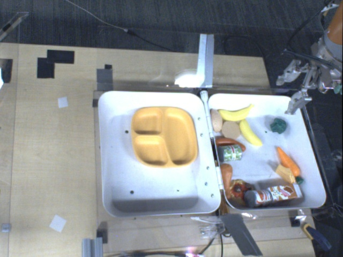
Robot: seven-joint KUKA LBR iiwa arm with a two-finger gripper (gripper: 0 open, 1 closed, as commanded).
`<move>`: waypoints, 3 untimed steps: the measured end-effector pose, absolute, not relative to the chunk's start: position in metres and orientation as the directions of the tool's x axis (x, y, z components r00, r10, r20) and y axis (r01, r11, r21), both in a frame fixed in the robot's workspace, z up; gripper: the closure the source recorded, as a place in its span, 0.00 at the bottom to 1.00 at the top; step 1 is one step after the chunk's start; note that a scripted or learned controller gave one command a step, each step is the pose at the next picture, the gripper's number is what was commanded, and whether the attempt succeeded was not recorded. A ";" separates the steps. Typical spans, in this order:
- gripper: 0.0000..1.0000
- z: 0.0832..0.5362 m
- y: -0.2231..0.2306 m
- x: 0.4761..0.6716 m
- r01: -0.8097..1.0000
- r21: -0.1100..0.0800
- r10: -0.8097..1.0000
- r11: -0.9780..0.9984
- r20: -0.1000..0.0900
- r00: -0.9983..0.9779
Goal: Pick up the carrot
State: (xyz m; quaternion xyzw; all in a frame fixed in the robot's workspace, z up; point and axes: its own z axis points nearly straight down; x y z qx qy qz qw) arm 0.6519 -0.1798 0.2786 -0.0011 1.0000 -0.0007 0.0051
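Observation:
The carrot [287, 161] is orange with a small green tip and lies slanted in the right bin [316, 159], close to its right wall. A yellow cheese wedge [284, 173] touches its lower side. My gripper [291, 89] hangs over the bin's far right corner, well above the carrot in the view and apart from it. Its fingers are spread open and hold nothing.
The right bin also holds two bananas [244, 121], a green broccoli piece [278, 125], a small can [231, 153], a red sausage [229, 142], an orange-red piece [227, 173] and a ketchup bottle [273, 194]. A yellow divided plate [163, 135] sits in the left bin [115, 159].

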 end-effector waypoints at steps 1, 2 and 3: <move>0.00 0.187 -0.205 0.626 0.122 0.000 0.122 0.992 -0.005 -0.992; 0.00 0.090 -0.206 0.603 0.160 -0.002 0.160 0.987 -0.016 -0.987; 0.00 0.089 -0.183 0.554 0.247 0.001 0.247 0.969 -0.013 -0.969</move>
